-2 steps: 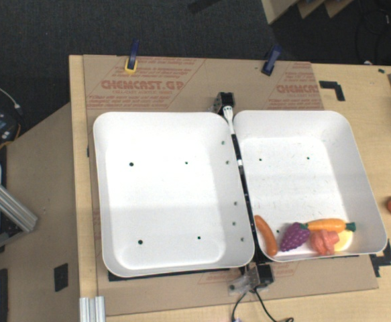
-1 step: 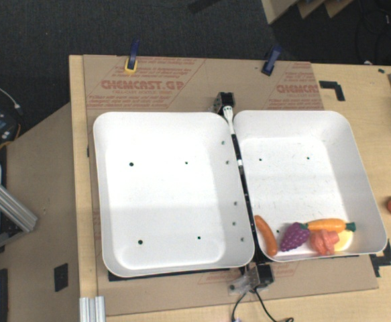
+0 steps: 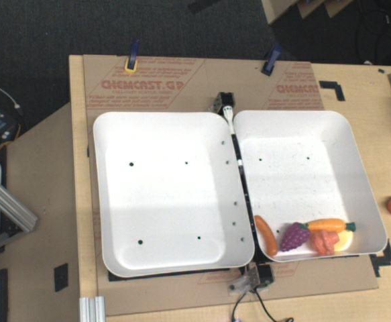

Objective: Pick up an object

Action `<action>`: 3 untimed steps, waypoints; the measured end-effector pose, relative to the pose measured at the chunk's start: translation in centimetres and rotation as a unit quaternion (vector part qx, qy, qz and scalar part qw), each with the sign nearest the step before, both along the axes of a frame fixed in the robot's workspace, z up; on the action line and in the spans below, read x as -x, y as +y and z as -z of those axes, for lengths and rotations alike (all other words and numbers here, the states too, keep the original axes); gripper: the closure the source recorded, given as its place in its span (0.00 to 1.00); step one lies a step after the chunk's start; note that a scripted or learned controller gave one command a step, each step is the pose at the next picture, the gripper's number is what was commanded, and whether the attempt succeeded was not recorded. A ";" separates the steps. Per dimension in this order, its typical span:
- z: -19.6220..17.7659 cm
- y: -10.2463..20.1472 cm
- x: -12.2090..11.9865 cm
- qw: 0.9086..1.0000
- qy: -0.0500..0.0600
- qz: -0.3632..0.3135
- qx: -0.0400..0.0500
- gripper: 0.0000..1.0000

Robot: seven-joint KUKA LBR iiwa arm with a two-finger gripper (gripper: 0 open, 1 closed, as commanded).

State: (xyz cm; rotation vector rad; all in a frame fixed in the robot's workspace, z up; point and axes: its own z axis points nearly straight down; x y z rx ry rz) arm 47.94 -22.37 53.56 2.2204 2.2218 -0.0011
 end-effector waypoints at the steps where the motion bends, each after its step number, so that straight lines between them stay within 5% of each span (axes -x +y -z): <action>1: 0.0 0.0 0.0 1.000 0.000 0.000 0.000 1.00; 3: 0.0 0.0 0.0 1.000 0.000 0.000 0.000 1.00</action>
